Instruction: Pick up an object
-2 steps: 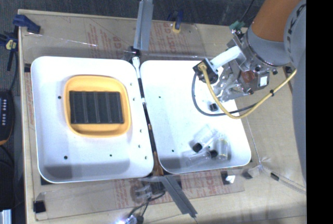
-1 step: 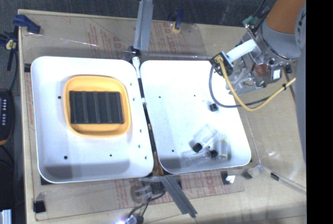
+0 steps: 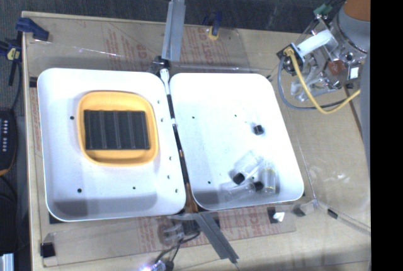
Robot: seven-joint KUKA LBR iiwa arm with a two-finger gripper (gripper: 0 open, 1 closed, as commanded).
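Two shallow white bins (image 3: 286, 137) are sitting below-left of the pincer (image 3: 315, 74), whose grip I cannot tell, so it should be dropping straight over the clear plastic bottle (image 3: 255, 176).

Tray (image 3: 117, 129) in L bin (image 3: 56, 188), small items (image 3: 254, 176) in R bin (image 3: 214, 99)

Yellow-rimmed tray (image 3: 117, 128), dark slats; white bins (image 3: 63, 194).
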